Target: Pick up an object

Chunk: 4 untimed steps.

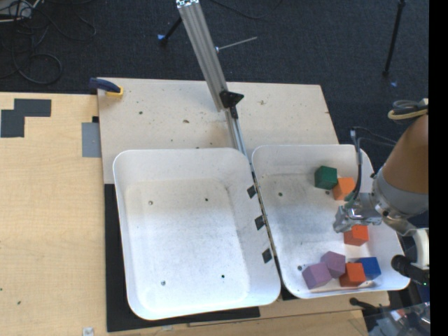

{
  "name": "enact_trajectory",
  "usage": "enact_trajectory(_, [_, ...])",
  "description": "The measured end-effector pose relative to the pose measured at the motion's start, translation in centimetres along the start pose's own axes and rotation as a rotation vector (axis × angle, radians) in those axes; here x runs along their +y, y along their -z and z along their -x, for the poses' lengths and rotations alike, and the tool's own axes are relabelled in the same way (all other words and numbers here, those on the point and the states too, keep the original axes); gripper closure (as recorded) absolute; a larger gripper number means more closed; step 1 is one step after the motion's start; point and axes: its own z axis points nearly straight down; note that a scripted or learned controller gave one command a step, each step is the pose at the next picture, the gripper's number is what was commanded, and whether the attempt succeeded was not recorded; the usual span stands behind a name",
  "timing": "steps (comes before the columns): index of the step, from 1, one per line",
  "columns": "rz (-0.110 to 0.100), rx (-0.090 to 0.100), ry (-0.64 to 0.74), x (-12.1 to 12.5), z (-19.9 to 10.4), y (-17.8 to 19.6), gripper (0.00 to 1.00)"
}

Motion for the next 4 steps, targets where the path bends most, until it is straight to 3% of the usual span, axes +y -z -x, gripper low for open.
enact_trajectory(2, [0.001,0.000,0.010,0.2,0.4,9.1,1.00])
enact_trajectory(3, [-0.004,0.003,0.014,1.8,-5.5,8.8,1.00])
enact_trajectory(4, [-0.004,0.002,0.012,3.6,-9.6,7.7,1.00])
